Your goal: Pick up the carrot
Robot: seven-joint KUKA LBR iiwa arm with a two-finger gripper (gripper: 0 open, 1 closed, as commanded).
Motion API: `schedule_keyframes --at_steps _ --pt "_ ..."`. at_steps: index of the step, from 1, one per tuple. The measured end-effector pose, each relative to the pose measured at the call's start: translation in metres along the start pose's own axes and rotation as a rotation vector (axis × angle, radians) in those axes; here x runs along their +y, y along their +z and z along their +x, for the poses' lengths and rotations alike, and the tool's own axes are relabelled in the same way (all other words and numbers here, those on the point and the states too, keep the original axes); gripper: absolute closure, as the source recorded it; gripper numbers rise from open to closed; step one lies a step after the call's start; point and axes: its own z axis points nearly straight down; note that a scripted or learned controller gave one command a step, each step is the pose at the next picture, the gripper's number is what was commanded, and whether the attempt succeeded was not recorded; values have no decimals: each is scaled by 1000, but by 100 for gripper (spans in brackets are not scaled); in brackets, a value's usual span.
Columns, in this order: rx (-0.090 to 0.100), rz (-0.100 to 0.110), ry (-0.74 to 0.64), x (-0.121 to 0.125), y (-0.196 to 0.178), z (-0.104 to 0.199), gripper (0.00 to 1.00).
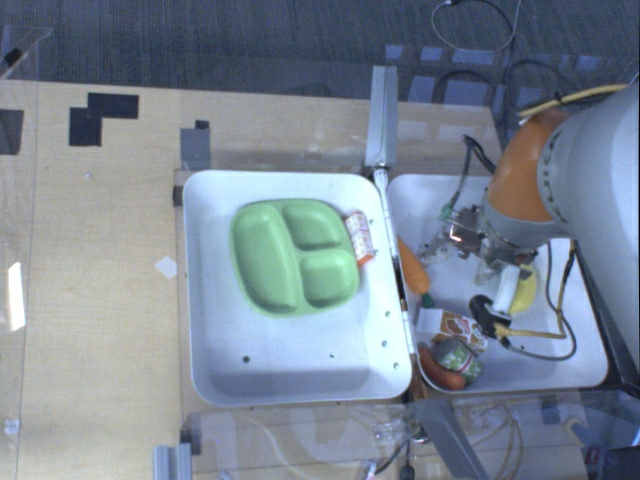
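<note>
Two white bins side by side: left bin [210, 348], right bin [590, 368]. One carrot [412, 266] tight against right bin's left wall, mid-frame, little room on that side. Arm [560, 168] reaching in from right; gripper [470, 236] low, just right of carrot, finger spread impossible to tell. One green divided tray [290, 256] in left bin.

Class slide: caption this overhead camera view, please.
Gripper hangs over the right bin; carrot lies at its left wall.
</note>
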Motion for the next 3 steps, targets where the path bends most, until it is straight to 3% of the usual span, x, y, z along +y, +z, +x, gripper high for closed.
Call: schedule_keyframes --at_steps 1,2,3 --pt "3 -5 -5 2 -11 3 100" --pt "3 -5 -5 2 -11 3 0" --pt "-4 -15 -453 -11 -3 -8 0"
